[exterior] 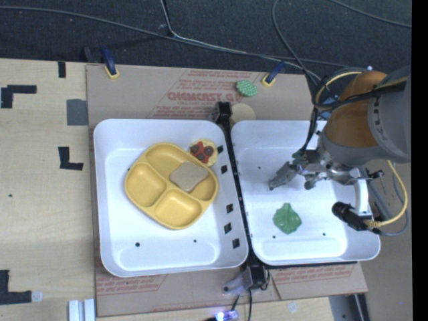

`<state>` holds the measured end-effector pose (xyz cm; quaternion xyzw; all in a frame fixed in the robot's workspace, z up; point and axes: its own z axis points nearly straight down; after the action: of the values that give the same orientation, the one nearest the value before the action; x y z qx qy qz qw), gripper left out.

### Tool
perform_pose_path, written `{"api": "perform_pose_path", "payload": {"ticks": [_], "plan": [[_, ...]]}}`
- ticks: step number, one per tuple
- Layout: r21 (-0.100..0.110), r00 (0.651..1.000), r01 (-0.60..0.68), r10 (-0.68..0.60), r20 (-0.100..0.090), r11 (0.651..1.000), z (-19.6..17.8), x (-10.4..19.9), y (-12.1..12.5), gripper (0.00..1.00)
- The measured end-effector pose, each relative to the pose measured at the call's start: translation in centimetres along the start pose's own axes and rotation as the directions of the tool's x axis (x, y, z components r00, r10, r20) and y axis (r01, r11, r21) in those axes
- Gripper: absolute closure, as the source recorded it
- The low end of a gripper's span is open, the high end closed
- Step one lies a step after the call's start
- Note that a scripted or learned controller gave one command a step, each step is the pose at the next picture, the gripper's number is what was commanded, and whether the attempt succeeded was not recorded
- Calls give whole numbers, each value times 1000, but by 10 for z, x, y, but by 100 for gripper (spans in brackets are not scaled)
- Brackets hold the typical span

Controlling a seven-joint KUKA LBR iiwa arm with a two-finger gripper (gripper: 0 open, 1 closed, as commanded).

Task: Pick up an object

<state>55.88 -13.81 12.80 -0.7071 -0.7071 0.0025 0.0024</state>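
Room is widest in your right shallow white plastic bin (264, 246): the flat green leaf-shaped piece (287, 219) lies alone near its front wall. Your two-finger gripper (293, 176) hangs just above and behind it, apart, jaws spread with nothing between. The left bin (110, 246) holds a yellow sectioned plate (150, 186) carrying a tan slab (188, 176).

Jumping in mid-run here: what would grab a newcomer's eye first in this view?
Probably the yellow divided plate in the left bin, with a tan slice on it and a small red-topped piece at its upper edge. Next, the green leafy object lying alone in the right bin, with the gripper above it.
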Motion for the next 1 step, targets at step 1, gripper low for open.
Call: {"api": "perform_pose_path", "payload": {"ticks": [1], "plan": [[-7,1000,1,-1,2,1000,45,0,0,0]]}}
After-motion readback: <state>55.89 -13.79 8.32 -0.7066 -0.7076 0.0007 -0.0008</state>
